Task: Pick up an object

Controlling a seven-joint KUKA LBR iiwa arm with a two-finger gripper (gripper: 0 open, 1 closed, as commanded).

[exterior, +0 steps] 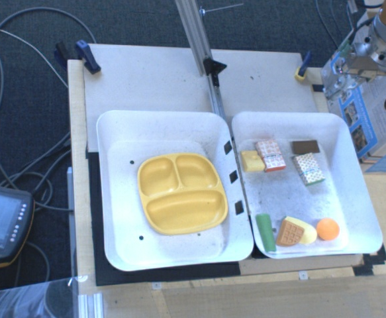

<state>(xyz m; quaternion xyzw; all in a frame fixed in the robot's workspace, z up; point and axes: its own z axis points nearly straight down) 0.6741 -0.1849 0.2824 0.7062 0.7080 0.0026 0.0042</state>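
Tool (351, 68) above right bin (351, 144) (grip state unclear); patterned cartons (271, 155) inside, print unreadable.

Black cables (7, 111) on carpet, tablet (0, 225), blue clamp (87, 55)

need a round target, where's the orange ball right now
The orange ball lies in the right bin, at its near right corner, just right of the yellow piece with the waffle-patterned block.
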